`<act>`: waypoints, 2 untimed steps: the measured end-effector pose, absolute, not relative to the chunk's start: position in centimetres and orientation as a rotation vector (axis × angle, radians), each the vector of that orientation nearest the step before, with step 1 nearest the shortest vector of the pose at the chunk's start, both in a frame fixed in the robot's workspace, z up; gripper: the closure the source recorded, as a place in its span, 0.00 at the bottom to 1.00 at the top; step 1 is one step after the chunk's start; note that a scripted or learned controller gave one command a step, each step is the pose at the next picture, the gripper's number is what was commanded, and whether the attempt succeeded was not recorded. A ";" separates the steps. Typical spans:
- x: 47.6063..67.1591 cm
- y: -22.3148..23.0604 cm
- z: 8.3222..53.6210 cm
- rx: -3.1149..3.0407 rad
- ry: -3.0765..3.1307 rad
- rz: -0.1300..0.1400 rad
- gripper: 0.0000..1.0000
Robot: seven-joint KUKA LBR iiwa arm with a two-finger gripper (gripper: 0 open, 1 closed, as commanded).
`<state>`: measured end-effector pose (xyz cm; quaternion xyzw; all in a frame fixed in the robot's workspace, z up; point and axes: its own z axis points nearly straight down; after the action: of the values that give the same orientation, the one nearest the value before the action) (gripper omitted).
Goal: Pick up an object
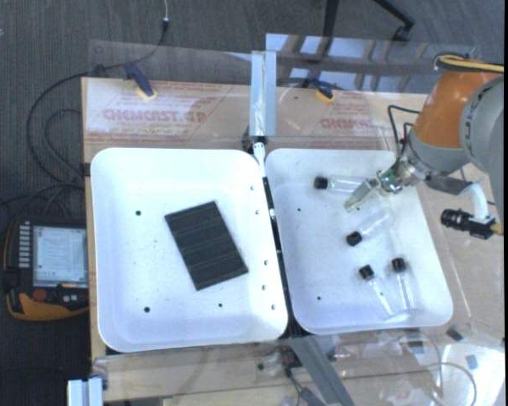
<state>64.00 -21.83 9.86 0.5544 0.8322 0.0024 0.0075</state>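
The gripper (pixel 361 194) hangs over the upper part of the right bin (pixel 305 307), fingers look spread and holding nothing. Four clear black-capped vials (pixel 368 225) lie scattered in that bin. A dark ribbed slab (pixel 206 244) sits in the left bin (pixel 118 311).

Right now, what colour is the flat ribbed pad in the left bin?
Black, seen in the camera view: pad.
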 end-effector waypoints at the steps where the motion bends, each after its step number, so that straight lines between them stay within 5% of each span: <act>1: 62.3 -16.6 9.0 1.753 2.593 0.003 0.00; 2: 62.5 -16.6 10.0 1.750 2.590 0.005 1.00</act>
<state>62.48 -16.57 9.95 0.5598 0.8286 0.0017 0.0080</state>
